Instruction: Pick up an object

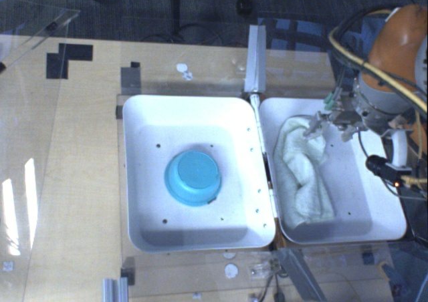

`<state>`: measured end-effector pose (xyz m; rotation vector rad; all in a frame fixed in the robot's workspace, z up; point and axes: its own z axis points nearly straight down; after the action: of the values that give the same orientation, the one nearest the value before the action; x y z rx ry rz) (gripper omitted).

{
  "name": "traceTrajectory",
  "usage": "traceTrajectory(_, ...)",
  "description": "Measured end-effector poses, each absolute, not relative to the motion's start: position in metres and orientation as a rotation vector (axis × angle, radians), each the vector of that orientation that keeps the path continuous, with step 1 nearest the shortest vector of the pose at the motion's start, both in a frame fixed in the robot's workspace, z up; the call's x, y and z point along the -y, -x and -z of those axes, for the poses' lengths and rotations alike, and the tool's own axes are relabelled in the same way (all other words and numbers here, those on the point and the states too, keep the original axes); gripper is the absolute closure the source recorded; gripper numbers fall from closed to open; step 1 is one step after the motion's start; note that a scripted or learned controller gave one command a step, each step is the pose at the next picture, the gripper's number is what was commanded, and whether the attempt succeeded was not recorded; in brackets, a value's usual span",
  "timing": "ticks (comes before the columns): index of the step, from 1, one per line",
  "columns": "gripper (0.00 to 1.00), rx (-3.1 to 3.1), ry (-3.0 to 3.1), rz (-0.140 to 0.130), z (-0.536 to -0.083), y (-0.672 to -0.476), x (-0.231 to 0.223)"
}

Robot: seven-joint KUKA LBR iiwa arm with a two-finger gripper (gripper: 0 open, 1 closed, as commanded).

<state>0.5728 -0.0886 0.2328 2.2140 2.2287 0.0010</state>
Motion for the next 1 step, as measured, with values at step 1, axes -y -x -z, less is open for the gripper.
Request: traceTrajectory(1,0.00,-2.414,-2.004,-0.006,-0.0951,-0.5860,0.0909)
